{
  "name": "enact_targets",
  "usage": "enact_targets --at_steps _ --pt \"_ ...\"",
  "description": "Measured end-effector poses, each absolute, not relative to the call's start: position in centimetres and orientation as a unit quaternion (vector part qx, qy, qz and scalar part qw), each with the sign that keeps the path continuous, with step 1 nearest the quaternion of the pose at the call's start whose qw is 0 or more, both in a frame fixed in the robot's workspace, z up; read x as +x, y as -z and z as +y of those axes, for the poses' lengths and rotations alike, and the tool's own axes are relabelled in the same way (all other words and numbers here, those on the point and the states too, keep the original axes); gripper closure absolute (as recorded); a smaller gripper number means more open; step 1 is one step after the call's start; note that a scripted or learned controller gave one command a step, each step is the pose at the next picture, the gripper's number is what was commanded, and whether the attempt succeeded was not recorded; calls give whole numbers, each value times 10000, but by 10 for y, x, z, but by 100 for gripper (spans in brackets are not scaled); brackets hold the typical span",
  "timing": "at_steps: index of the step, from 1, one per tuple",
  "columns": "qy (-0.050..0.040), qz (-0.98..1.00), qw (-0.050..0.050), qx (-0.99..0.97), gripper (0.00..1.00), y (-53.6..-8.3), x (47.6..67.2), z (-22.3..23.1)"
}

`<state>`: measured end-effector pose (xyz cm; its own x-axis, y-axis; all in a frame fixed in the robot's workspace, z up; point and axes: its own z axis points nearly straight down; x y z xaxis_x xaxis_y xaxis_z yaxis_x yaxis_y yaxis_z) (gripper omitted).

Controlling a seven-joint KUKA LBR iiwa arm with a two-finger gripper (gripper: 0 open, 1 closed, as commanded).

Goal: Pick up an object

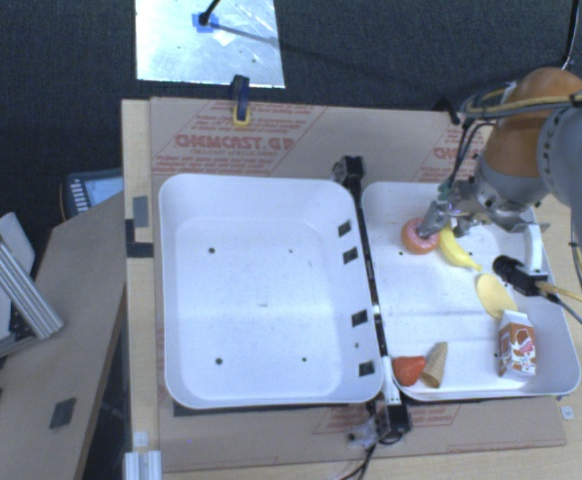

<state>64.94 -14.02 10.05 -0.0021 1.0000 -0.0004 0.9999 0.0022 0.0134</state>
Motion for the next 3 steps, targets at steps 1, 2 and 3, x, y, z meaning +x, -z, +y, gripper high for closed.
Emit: enact_targets --at_steps 1,2,3 --pt "-54 7077 60 7064 100 -111 650 -140" --pt "-63 7077 72 7065 100 -122 651 -141" --pt "-73 7076 84 7065 100 -133 652 -141"
